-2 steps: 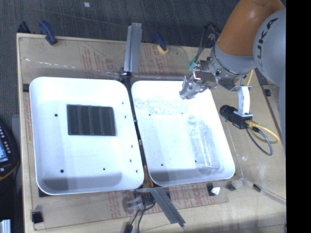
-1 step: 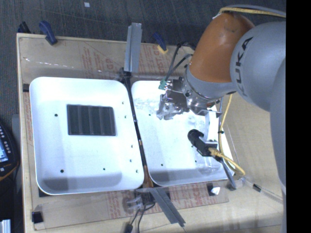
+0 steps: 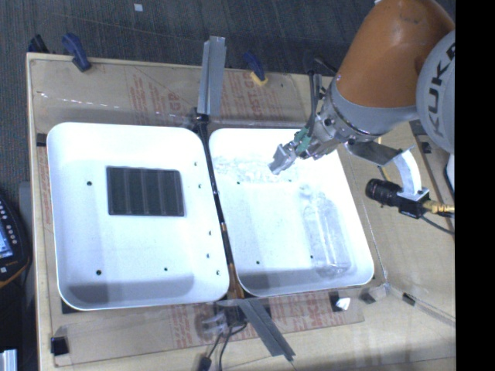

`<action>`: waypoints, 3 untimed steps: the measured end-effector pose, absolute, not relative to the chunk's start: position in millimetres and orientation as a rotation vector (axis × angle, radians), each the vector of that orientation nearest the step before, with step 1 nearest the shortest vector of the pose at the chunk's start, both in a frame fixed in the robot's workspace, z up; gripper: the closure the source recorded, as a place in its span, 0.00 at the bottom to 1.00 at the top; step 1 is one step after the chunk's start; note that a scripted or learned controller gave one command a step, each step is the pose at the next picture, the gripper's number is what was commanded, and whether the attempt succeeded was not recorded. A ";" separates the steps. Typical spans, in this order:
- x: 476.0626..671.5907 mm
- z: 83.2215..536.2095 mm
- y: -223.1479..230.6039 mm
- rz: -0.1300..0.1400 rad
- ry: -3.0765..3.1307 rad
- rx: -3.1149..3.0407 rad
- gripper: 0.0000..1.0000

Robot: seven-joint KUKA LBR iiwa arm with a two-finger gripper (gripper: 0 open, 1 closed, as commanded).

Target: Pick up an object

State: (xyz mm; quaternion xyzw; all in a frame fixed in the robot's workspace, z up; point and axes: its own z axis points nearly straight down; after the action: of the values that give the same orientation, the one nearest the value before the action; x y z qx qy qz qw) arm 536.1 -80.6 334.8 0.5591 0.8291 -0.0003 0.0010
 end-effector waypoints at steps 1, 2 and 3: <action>537.7 323.3 -137.0 -0.002 2.484 1.920 1.00; 555.3 344.1 -41.1 -0.001 2.338 2.097 1.00; 558.8 339.2 -127.3 -0.001 2.473 1.934 1.00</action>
State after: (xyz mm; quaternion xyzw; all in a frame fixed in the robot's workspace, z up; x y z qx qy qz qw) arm 558.8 -127.3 339.2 0.6161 0.7876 -0.0003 0.0010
